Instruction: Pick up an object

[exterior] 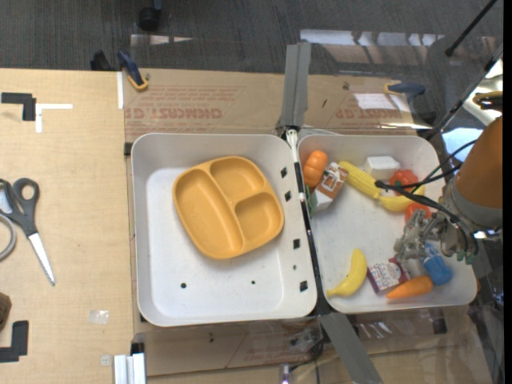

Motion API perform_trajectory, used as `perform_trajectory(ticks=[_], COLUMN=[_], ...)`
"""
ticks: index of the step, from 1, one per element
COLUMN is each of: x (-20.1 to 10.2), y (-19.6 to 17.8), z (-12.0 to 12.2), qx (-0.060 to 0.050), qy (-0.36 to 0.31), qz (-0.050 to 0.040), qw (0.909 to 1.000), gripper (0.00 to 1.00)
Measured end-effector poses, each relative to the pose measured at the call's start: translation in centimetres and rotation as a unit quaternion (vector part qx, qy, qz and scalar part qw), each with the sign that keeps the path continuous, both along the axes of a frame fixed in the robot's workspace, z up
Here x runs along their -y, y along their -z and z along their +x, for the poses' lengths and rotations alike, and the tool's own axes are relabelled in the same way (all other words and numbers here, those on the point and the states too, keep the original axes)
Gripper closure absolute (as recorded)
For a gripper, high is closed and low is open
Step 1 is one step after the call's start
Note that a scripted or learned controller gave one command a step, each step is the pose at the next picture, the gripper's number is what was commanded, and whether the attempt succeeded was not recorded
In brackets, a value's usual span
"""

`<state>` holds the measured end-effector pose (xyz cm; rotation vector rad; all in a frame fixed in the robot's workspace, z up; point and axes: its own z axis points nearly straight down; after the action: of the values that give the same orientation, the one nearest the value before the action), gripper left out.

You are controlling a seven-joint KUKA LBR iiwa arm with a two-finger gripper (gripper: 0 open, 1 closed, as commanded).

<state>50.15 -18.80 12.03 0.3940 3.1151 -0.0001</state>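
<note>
The arm's metal gripper [418, 245] hangs low near the right bin's [364, 222] right edge, over a small purple-and-white packet [386, 275] and orange plastic carrot [410, 288]. Honestly can't tell how open it is. A yellow banana [350, 274] lies near the front edge.

A pale wooden tabletop [64, 214] carries everything. Beyond its far edge lies dark grey carpeted floor [240, 14]. On the tabletop's left part rest grey-handled scissors [28, 222], and farther back sit black corner marks [22, 105] with a strip of white tape. Right of the scissors, brown cardboard [200, 106] with reversed red lettering covers the tabletop, a blue-and-yellow clamp [132, 70] gripping its far left corner. Light is even and soft.
</note>
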Motion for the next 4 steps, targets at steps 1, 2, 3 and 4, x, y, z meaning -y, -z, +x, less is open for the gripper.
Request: perform_trajectory(ticks=[1, 2, 3, 4], x=[0.0, -6.4, -2.7, 0.2], y=[0.0, 2.9, -3.8, 2.4], z=[0.0, -2.3, 5.1, 0.4], qx=[0.0, 0.0, 0.001, 0.003], qy=[0.0, 0.053, 0.135, 0.193], qz=[0.0, 0.0006, -0.0003, 0.0001], qw=[1.0, 0.9986, 0.9909, 0.9812], gripper=[0.0, 0.0, 0.0, 0.0])
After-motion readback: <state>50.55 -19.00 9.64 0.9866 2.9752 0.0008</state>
